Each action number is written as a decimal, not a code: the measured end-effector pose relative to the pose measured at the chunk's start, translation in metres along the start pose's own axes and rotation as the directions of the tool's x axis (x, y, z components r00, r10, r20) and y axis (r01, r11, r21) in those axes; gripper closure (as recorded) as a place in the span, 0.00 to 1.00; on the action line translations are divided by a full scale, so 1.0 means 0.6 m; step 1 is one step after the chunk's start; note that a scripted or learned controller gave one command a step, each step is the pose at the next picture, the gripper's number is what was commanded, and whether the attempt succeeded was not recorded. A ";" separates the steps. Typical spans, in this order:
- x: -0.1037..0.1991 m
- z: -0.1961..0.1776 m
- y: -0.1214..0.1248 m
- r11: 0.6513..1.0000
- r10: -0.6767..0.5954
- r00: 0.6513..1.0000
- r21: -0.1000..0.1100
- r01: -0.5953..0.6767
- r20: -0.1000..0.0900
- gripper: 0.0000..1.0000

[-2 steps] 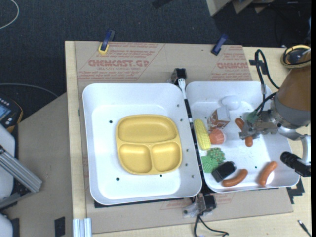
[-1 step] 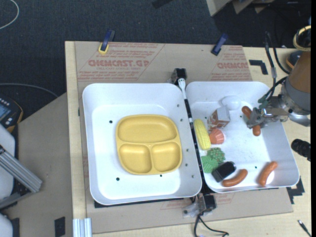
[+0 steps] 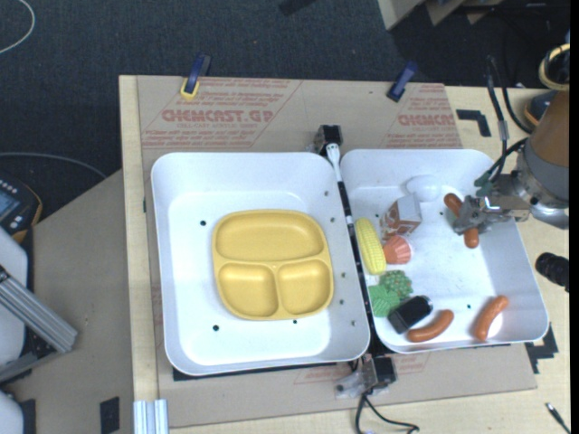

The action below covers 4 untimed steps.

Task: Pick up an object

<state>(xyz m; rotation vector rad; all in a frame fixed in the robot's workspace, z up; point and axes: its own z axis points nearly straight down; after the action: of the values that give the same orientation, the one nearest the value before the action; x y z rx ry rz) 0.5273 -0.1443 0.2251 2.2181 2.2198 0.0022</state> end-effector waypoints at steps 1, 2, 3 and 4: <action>0.094 -0.015 -0.006 1.000 -0.006 1.000 0.004 0.006 -0.005 1.00; 0.160 -0.010 -0.010 1.000 -0.003 1.000 0.006 0.003 -0.003 1.00; 0.148 0.007 -0.009 1.000 0.002 1.000 0.007 -0.002 -0.002 1.00; 0.160 -0.017 -0.001 1.000 -0.001 1.000 0.000 0.001 -0.001 1.00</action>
<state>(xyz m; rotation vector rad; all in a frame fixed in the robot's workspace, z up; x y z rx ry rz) 0.5266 -0.0483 0.2352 2.2179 2.2209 0.0026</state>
